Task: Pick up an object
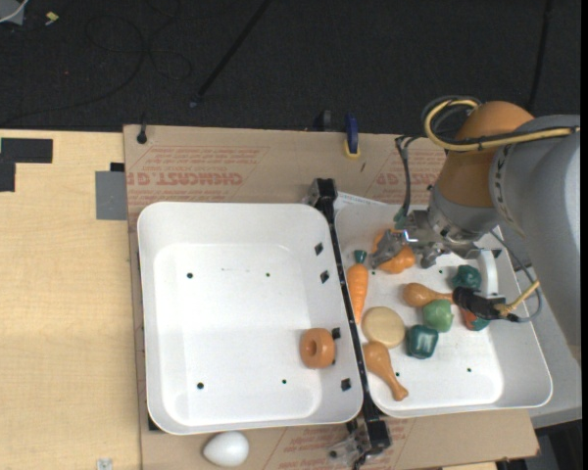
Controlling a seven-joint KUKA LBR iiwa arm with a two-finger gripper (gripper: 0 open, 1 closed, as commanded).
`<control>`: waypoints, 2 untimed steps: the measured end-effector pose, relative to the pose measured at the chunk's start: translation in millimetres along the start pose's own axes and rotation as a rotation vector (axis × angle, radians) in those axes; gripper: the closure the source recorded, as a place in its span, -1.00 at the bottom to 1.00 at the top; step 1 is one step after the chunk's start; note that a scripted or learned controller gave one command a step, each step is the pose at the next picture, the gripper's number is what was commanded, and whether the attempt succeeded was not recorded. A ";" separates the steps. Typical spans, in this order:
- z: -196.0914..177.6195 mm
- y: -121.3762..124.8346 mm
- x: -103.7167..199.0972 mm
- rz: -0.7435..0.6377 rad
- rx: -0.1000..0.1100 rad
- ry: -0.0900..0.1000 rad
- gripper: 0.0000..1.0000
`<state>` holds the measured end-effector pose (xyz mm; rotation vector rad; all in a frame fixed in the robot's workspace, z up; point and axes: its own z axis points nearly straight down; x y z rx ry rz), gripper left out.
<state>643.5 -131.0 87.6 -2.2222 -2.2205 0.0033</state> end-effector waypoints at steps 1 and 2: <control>-0.5 0.5 -16.2 -0.001 -0.002 0.000 -1.00; -13.7 0.7 -31.6 -0.001 -0.002 0.000 -1.00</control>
